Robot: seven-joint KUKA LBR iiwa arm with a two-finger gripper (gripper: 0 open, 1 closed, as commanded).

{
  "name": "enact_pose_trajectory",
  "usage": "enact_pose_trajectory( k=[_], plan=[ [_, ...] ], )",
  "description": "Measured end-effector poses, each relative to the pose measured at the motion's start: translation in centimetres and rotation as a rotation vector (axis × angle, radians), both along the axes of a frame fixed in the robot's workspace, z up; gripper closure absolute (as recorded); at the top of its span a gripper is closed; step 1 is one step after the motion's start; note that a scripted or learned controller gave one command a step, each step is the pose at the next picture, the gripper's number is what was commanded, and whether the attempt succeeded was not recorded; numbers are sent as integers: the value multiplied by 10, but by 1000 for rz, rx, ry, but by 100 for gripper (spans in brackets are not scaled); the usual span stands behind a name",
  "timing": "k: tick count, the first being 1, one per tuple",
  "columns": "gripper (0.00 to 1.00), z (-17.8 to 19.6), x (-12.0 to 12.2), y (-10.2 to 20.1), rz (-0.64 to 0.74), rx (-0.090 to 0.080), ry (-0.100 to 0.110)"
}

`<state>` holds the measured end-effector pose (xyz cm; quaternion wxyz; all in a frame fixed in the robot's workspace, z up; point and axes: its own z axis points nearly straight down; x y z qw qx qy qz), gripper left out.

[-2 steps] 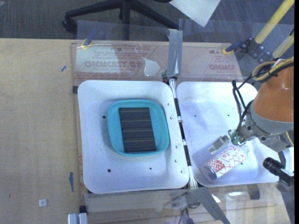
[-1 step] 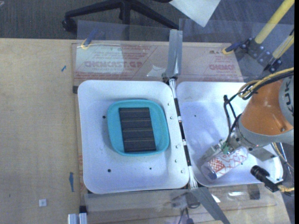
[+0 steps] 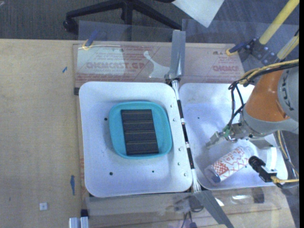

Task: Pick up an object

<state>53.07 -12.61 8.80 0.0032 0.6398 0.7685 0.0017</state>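
Observation:
A white cup with a red pattern (image 3: 229, 164) lies on its side near the front of the right bin (image 3: 199, 113), its open end facing front-left. My gripper (image 3: 219, 137) hangs low in that bin, just behind and slightly left of the cup, with nothing seen in it. In the left bin (image 3: 95, 170) sits a teal dish (image 3: 115, 122) with a dark ridged block (image 3: 138, 131) resting in it.
A metal divider (image 3: 183, 127) runs between the two bins. The arm's orange band (image 3: 266, 101) hangs over the right bin's right side. A clear panel with red lettering (image 3: 118, 65) stands behind the bins. Bare bin floor lies behind the gripper.

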Motion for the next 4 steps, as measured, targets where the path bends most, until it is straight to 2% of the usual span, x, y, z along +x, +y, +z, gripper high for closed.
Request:
enact_pose_trajectory(
  k=[1, 2, 3, 4],
  plan=[
    [0, 52, -51, -30, 21, 2, 8],
    [0, 0, -50, 28, -79, 1, 2],
    [0, 34, -51, 0, -91, 1, 6],
    [0, 91, -51, 18, -171, 1, 7]
  ],
)
